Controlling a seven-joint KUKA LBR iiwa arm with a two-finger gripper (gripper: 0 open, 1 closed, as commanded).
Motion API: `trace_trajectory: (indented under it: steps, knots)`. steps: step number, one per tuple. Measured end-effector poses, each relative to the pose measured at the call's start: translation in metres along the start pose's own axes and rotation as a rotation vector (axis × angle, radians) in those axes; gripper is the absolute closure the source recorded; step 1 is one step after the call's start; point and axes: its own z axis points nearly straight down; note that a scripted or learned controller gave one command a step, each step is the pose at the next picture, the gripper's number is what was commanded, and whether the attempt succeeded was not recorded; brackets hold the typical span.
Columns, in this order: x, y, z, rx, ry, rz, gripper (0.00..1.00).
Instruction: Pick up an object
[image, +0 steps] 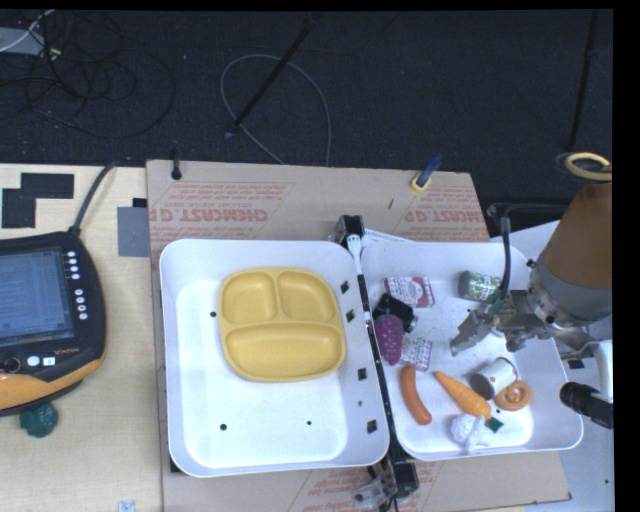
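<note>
So the jaws (478, 335) hang over the right bin (560, 435), spread apart with nothing between them. Just below sit a toy carrot (462, 392), a hot dog (415, 394) and a purple grape bunch (388, 338). The yellow divided plate (280, 323) is over in the left bin (190, 400).

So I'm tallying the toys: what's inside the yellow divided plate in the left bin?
The yellow divided plate lies flat in the left bin; its three compartments hold nothing visible. What lies under the plate is covered.

dark carpet (150, 90), loose cables (280, 80), cardboard sheet (300, 200)
</note>
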Motion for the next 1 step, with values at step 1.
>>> trace_trajectory:
  steps: [1]
  knots:
    - [-0.0034, 0.0056, 0.1272, -0.003, 0.001, 0.001, 0.0]
